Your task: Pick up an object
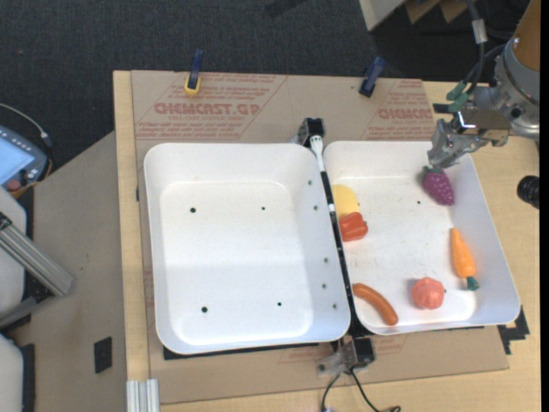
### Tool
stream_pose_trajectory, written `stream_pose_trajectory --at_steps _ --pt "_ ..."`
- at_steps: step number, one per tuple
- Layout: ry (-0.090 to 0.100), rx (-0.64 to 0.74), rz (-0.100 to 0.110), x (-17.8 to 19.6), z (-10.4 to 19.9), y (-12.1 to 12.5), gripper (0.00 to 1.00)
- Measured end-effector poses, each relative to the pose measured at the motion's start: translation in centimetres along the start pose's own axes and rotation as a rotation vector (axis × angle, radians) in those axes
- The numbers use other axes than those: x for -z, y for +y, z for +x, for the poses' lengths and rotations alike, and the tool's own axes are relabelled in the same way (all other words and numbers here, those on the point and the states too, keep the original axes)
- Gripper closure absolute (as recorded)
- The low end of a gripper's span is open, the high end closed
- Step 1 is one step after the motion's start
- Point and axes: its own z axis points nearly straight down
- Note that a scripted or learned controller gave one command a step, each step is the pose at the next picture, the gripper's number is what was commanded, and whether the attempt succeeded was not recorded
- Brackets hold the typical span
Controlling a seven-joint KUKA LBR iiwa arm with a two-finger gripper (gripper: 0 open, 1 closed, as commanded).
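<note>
In the right bin [395, 166] lie several toy foods. A purple grape bunch [438, 186] rests near the far right corner. An orange carrot [462, 255] lies along the right wall. A pink-red round fruit [428, 293] and an orange-brown sausage [375, 303] sit near the front. A yellow piece [345, 198] and a red pepper [352, 227] sit against the left wall. My gripper [445, 154] hangs just above and behind the grapes, its tip right at the bunch's upper end. Whether it touches the bunch is unclear.
The left bin [232, 243] sits beside the right one, with a black divider strip [327, 217] between them. Both stand on a cardboard sheet [214, 101] held by a yellow-blue clamp [194, 74] and a blue clamp [372, 75].
</note>
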Motion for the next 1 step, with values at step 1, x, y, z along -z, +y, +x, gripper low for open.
stream_pose_trajectory --at_steps 1 --pt "0.000 -0.001 -0.013 15.11 2.07 -3.93 1.00"
